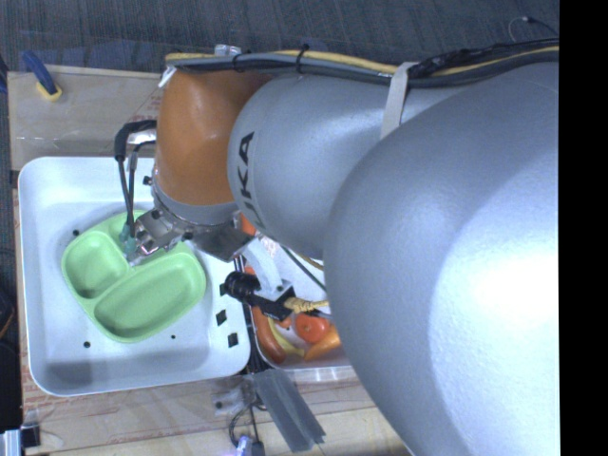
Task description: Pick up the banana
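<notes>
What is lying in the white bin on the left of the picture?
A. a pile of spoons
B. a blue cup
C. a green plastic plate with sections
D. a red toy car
C. A light green plastic divided plate lies in the shallow white left bin, with the arm's gripper right over its middle.

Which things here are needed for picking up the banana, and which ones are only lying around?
For the job:
- banana, partly visible in the right bin under the arm
- hand, now over the left bin

Only lying around:
- green divided tray in the left bin
- orange-red item beside the banana; too hidden to name
- blue item on the bench, upper left
</notes>
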